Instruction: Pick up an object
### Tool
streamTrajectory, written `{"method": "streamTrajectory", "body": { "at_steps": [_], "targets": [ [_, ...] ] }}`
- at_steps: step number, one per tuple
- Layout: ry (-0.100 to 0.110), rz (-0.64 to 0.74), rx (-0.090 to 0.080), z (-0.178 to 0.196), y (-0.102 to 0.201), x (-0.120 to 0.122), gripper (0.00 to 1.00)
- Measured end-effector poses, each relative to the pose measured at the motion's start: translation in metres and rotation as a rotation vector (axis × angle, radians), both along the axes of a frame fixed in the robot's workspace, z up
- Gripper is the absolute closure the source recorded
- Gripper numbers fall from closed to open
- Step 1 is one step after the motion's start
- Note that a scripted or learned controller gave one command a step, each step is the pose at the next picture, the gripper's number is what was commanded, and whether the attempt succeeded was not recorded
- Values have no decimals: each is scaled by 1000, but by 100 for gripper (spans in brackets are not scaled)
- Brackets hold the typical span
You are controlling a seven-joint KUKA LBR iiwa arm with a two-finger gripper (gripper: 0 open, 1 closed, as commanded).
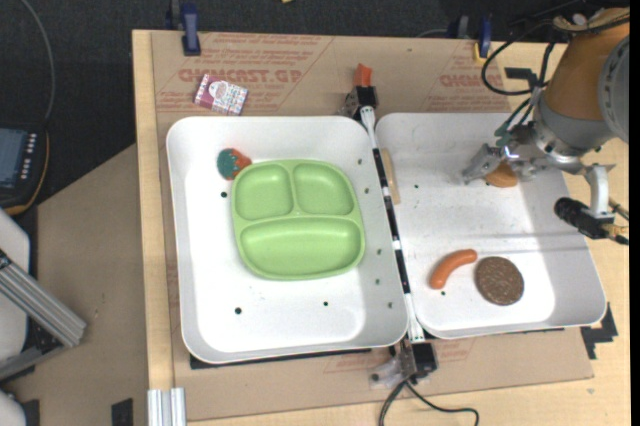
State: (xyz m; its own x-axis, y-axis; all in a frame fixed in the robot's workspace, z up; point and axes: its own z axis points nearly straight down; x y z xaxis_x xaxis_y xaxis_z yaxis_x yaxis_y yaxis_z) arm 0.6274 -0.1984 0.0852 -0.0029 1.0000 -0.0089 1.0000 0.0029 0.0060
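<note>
My gripper [497, 170] is low in the right bin [440, 164], near its far right side. It stands open, and a small orange-brown object [503, 179] lies on the bin floor between its fingers. Whether they touch it I cannot tell. Nearer the front of the same bin lie an orange sausage [453, 268] and a round brown disc [499, 280], side by side. The arm's orange band [580, 74] rises behind the gripper at the right edge.
The left bin [200, 294] bears a green divided plate [297, 218] and a small red and green object [234, 162] at its far left corner. A pink card [221, 94] lies on the bench behind the bins. Black cables [590, 214] hang beside the wrist.
</note>
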Motion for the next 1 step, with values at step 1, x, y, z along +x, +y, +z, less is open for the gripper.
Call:
{"method": "streamTrajectory", "body": {
  "at_steps": [1],
  "targets": [
    [10,-1,21,-1,-21,18,0]
  ]
}}
